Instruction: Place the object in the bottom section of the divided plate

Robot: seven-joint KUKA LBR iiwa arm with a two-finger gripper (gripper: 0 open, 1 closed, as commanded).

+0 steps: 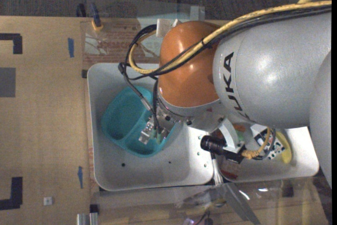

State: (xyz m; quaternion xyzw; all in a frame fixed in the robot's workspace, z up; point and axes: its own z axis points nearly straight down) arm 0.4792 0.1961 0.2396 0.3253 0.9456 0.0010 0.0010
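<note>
Camera view: the gripper [151, 133] hangs over the teal plate [126, 118] near the left edge of the left bin [105, 166]. Whether it holds anything, I cannot tell; an empty release would leave the section unfilled.

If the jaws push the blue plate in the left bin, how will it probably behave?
The blue plate looks like moulded plastic, so it is probably stiff and light. It lies on the smooth floor of the white bin, so it would likely slide, not tip. Its raised rim may let it ride up the bin's wall.
</note>
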